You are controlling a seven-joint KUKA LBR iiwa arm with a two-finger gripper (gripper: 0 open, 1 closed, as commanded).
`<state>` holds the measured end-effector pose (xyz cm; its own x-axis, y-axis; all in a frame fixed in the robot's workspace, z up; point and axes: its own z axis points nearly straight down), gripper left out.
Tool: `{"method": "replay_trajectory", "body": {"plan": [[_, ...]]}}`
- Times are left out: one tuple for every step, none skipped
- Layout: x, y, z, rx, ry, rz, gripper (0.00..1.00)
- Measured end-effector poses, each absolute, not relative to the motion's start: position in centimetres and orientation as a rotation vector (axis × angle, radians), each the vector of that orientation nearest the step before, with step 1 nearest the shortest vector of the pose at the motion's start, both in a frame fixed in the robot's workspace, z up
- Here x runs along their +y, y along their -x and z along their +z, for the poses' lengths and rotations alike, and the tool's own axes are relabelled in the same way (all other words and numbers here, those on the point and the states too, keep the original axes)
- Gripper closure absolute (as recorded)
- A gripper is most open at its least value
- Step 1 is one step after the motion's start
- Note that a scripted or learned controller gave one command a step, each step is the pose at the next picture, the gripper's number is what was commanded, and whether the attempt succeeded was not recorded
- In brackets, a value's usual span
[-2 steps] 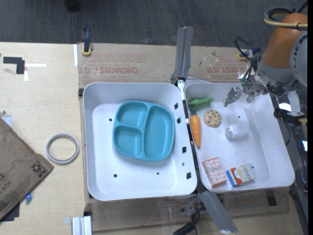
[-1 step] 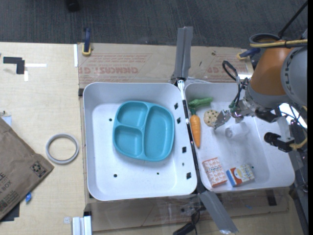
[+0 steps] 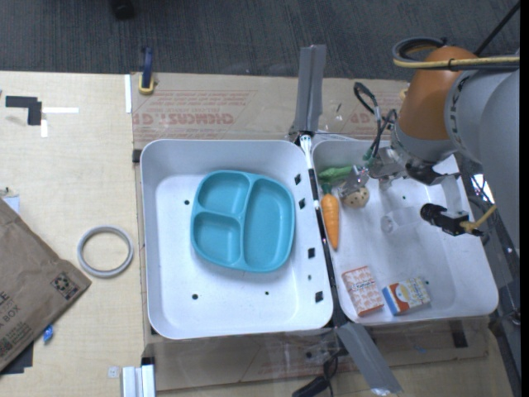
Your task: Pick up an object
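A: What could go wrong from here?

B: The gripper (image 3: 369, 174) is seen low in the right bin (image 3: 463, 300), at its far end, just beyond the carrot (image 3: 331, 219). Whether it is apart or together cannot be told, as it is masked by the wrist and cables. Nothing is seen clamped in it.

A: And the risk?

B: Three things are crowded there: the carrot, a small round speckled object (image 3: 356, 196) just right of the carrot's top, and a green item (image 3: 335, 173) just beyond the carrot's top. If a close is made here, two things could be pinched at once, or one could be nudged aside and missed. The carrot also lies just beside the bin's left wall, so a finger could be blocked by that wall.

A: How is the carrot lying?

B: Its long axis is judged to run along the bin's left wall, from far to near; the thick end is set far, the tapered tip is pointed toward the near side. A grasp across the narrow width would be called for.

A: Anything else?

B: Two small cartons (image 3: 384, 293) are laid well nearward of the carrot's tip, and a blue divided plate (image 3: 244, 220) is set left of the carrot, in the other bin.
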<state>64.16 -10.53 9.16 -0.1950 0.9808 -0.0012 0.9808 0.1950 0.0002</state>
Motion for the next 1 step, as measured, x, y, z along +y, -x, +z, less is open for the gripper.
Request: {"method": "replay_trajectory", "body": {"plan": [[-10.63,-64.23,10.14,2.425,-1.991,-0.001,1.00]]}}
